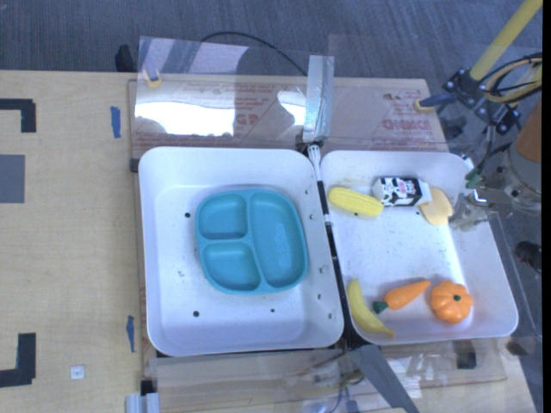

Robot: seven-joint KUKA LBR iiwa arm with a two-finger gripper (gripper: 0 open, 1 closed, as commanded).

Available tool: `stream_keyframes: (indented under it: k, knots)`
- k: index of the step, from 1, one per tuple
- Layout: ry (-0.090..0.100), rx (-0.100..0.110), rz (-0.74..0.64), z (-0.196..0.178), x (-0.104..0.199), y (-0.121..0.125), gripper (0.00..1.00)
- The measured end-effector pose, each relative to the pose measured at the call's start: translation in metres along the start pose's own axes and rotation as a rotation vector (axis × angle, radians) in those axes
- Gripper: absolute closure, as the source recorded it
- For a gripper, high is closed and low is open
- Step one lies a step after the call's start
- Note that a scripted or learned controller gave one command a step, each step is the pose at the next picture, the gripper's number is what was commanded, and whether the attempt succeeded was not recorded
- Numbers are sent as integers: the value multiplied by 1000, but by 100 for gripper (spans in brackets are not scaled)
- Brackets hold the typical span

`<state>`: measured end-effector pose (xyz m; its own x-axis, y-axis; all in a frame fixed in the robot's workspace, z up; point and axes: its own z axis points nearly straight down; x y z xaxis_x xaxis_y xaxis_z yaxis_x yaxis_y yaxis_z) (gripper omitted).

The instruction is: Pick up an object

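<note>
The fingers [469,212] hang at the right rim of the right bin [405,246], low over its wall; from this slant I cannot tell whether they are apart or together, and nothing shows between them. Nearest, just beside them toward the bin's middle, lies a pale yellow piece [437,205], probably the intended pick since it needs the shortest reach. Just past it are a black-and-white carton [399,189] and then a corn cob [355,201]. Well apart from the fingers, along the bin's near edge, sit a toy pumpkin [450,302], a carrot [406,294] and a banana [366,310]. Farthest away, the left bin [164,256] on the desk [69,231] holds a blue divided plate [251,239]. The toys lie loosely scattered, so each keeps room for a grasp.
</note>
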<state>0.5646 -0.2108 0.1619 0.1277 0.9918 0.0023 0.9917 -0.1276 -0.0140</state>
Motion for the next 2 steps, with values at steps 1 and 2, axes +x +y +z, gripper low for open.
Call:
stream_keyframes:
  k: [1,2]
  knots:
    - [-1,-7,-1,-4,0,2,0]
    - [-3,-12,-23,12,11,69,0]
